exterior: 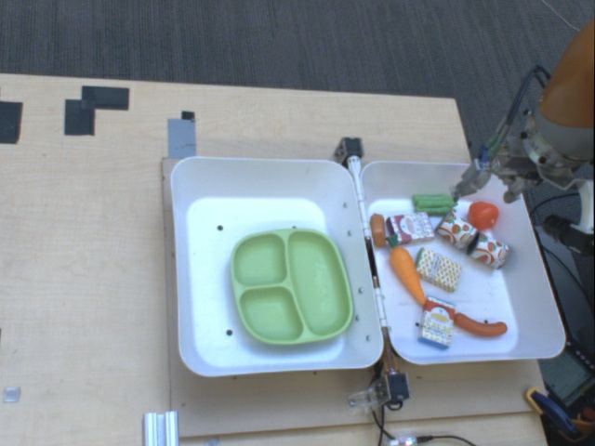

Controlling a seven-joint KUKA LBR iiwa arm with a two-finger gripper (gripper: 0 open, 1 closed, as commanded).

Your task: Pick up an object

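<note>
The fingers (485, 178) hang spread open with nothing in them over the right bin's (539, 342) top edge, and the red tomato (482, 215) sits just below, around 6 o'clock.

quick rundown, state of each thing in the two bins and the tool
green three-compartment plastic plate: flat in the left white bin, nothing on it
green rod-shaped toy: lying at the back of the right white bin
red tomato toy: resting on the bin floor
orange carrot toy: lying flat
red chilli toy: lying flat near the front
tool: above the right bin's far edge, holding nothing
</note>
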